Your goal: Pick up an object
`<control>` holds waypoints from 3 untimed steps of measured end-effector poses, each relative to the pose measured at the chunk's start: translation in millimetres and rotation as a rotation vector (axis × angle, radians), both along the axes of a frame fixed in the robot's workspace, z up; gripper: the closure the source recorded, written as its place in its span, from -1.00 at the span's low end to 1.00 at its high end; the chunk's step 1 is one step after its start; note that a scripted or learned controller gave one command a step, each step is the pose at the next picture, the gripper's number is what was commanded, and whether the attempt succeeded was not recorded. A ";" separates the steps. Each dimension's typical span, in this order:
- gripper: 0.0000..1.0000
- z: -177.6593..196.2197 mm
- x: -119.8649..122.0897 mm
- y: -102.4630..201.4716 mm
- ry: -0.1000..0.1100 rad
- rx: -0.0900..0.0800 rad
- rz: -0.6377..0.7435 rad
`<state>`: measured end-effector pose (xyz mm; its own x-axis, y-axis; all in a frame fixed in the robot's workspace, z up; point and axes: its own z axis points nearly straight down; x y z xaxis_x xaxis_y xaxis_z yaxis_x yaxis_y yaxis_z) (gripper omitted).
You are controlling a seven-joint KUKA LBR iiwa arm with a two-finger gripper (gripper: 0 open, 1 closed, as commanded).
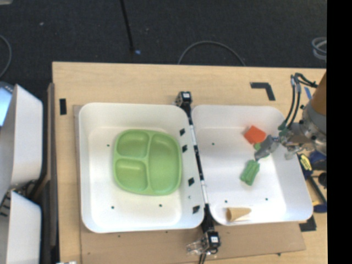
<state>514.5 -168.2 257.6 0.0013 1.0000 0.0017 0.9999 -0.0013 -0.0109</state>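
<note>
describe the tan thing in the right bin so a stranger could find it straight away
Look in the right bin, down at its near edge. The tan wedge lies there alone, pale brown, well below the green block and the orange block.

— From where is the bench (165, 78) seen?
— From one fixed camera mounted above it, looking down at a slant, far enough back to take in both white bins: left bin (88, 164), right bin (220, 120).
— And beyond the bench?
— Dark floor fills the top of the view; the arm (314, 111) enters at the right edge.
</note>
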 end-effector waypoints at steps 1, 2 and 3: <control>-1.00 6.5 2.3 0.5 -0.012 -0.002 0.003; -1.00 -36.6 -1.2 -3.5 -0.008 -0.003 0.001; -1.00 -84.0 6.7 -1.0 -0.008 -0.003 -0.002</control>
<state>521.3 -169.2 173.6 0.0038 1.0000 -0.0008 1.0000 -0.0038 -0.0028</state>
